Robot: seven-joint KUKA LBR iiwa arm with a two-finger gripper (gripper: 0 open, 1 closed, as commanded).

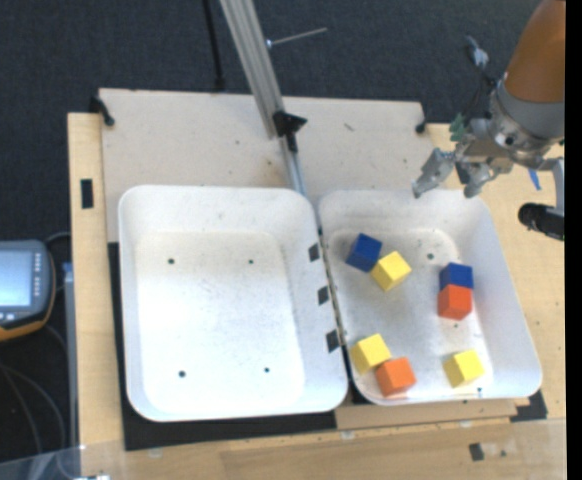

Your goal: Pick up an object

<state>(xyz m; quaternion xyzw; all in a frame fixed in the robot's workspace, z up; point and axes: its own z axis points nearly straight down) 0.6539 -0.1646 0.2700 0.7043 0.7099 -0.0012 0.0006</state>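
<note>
Flanking white bins [221, 203] on bench [171, 138]

Seven small cubes lie in the right bin [501, 268]. A blue cube [364, 251] touches a yellow cube [392, 270] near its far-left corner; another blue [457, 275] sits against an orange [454, 301]. Along its near edge lie a yellow [371, 351] beside an orange [396, 376], and a lone yellow [463, 368].

- Grey arm with orange band [537, 43]: upper part cut off by the top edge.
- Grey screened device [9, 286]: cut off by the left edge.
- Blue cube [457, 275]: lower face hidden behind orange cube [454, 301].
</note>
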